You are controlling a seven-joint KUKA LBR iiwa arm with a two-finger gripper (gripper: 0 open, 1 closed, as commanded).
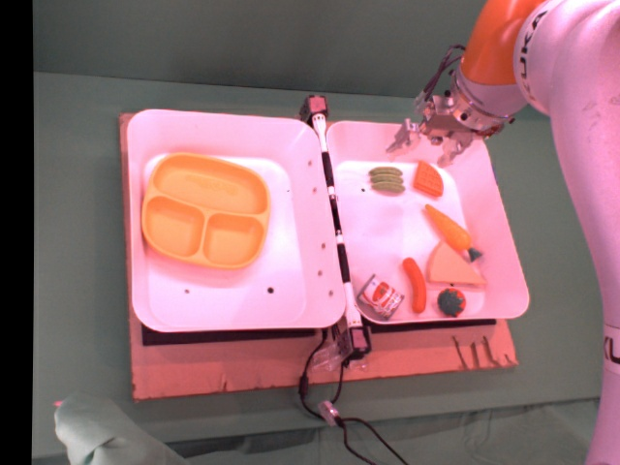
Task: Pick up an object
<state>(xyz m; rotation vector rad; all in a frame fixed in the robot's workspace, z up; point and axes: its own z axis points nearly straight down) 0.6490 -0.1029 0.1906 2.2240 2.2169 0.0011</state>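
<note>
the gripper (426,143) hangs over the far edge of the right bin (504,260), fingers spread apart, with nothing between them. just below it lie an orange ridged block (428,178) and green pickles (387,179). nearer the front are a carrot (448,227), a cheese wedge (452,266), a red sausage (416,285), a small can (381,296) and a dark green ball (450,302). the left bin (291,289) holds an orange divided tray (205,209).

Glossy white plastic bins (291,289), matt orange plastic tray (205,209)
</note>
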